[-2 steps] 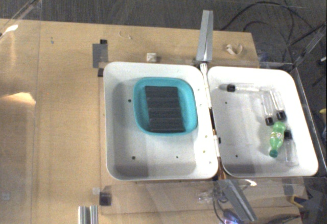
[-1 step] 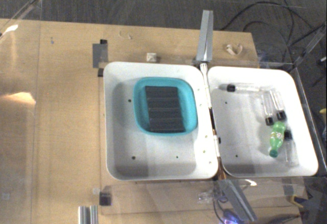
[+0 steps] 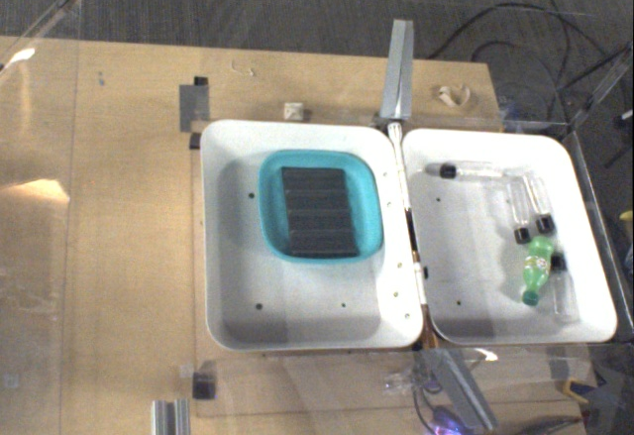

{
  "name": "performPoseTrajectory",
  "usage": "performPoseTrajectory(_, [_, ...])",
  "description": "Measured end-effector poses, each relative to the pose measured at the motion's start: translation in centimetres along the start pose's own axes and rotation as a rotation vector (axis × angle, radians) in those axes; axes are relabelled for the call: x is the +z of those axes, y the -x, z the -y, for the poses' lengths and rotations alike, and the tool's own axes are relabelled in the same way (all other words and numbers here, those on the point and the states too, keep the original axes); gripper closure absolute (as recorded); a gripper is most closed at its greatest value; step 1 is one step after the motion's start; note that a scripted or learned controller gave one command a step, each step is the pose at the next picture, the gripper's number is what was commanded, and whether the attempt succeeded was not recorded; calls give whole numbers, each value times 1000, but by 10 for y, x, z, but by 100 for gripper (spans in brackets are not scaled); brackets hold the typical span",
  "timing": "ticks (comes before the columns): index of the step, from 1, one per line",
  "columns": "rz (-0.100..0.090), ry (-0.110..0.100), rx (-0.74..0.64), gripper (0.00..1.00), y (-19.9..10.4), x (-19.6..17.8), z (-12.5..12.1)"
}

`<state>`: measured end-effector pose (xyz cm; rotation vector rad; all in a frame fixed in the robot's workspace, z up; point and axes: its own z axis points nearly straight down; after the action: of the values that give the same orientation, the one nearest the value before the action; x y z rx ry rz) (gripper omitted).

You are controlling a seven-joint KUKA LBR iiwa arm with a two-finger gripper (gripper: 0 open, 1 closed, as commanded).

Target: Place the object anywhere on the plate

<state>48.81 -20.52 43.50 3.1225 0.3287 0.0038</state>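
Green plastic marks the small bottle (image 3: pixel 536 272), lying in the right-hand bin (image 3: pixel 466 314) among clear black-capped tubes (image 3: pixel 528 205). I see the teal plate (image 3: pixel 369 215) in the left-hand bin (image 3: pixel 233 304), well apart from it.

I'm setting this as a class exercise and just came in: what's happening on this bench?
Nothing is being handled right now. A turquoise plate with a dark ribbed mat sits in the left bin. The right bin holds a small green bottle and several clear tubes with black caps. Nothing from the right bin is on the plate yet.
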Motion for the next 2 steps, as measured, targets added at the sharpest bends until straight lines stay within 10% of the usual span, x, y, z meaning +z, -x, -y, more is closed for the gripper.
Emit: performPoseTrajectory(2, [2, -2, 4, 0, -4, 145, -1])
